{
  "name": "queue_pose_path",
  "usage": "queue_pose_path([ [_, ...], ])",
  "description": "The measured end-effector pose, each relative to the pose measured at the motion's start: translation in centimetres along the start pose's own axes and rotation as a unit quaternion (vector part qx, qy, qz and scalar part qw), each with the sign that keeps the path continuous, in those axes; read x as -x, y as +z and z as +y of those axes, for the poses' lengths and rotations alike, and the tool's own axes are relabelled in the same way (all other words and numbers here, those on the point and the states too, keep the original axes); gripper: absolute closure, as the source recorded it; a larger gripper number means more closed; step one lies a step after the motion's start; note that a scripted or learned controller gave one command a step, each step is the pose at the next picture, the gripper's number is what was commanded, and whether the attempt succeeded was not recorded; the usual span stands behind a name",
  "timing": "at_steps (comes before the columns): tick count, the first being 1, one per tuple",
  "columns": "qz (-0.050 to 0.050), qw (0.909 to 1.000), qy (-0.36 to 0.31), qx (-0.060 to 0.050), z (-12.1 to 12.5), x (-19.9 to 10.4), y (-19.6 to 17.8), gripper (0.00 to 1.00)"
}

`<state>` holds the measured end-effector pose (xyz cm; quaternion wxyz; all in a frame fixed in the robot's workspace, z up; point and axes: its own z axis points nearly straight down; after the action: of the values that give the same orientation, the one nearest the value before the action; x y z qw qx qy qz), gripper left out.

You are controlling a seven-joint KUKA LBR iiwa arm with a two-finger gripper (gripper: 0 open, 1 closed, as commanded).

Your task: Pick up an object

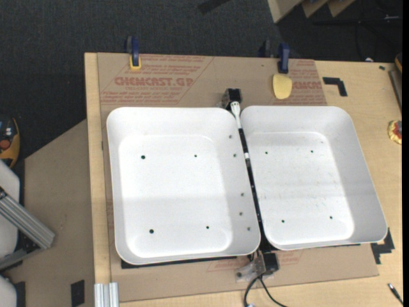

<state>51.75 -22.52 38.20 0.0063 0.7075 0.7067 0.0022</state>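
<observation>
Camera view: at 9 o'clock, off the bench, a grey metal rail (27,226) lies slantwise on the floor. A brown board (96,171) printed with red letters covers the bench. At 11 o'clock a blue and yellow clamp (133,52) grips its far edge. The left bin (172,190) sits on the board, its white floor showing four small dark dots. A thin black strip (246,168) runs between the two bins from 12 towards 6 o'clock, touching both rims, and a black cable (263,285) leaves its near end at 6 o'clock. At 1 o'clock a second blue clamp (283,55) holds the board, with a pale yellow piece (282,86) just below it, near the far rim of the right bin (307,178). At 3 o'clock a small red and yellow thing (396,130) lies on the board, apart from that bin. I cannot tell the gripper's state, nor which thing is the object to pick.
</observation>
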Motion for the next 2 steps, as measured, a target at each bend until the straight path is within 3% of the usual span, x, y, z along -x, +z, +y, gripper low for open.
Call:
queue_pose_path([
  [1, 0.006, 0.9999, -0.003, -0.011, 0.1, -5.1, 12.1, 1.0],
  [2, 0.006, 0.9999, -0.008, -0.008, 2.9, -18.1, 14.3, 1.0],
])
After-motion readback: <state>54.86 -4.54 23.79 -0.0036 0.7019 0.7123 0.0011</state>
